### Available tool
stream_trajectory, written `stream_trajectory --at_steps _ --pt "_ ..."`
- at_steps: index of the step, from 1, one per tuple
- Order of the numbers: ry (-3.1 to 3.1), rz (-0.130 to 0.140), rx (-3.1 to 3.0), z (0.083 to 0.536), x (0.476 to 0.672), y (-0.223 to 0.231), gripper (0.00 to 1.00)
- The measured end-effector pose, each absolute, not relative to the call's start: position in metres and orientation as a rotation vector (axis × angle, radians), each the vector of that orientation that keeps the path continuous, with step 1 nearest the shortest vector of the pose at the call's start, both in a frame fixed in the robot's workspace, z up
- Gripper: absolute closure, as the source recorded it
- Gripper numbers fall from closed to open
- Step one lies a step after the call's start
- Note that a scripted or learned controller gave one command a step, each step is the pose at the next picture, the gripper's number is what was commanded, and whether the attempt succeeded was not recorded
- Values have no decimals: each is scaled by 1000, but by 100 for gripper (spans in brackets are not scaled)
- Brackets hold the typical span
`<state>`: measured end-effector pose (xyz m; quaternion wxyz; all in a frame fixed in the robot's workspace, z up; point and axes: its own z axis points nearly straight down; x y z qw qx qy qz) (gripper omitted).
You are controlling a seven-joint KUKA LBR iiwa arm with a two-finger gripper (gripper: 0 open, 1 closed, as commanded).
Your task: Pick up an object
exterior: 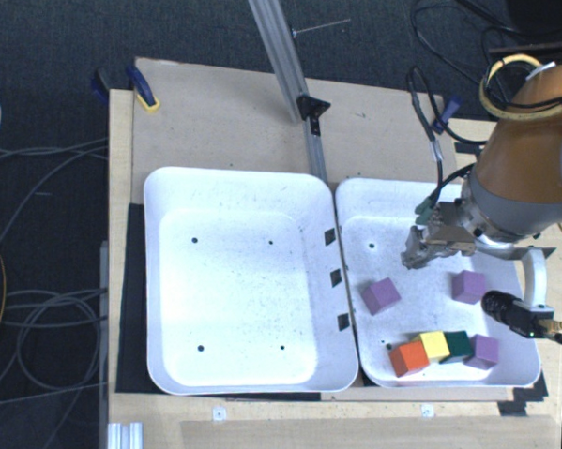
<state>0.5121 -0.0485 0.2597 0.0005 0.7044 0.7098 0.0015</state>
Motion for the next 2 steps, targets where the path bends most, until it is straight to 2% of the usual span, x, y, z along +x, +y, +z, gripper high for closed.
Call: stream_trajectory --at_steps 2 --pt "2227 4 2214 249 550 34 100"
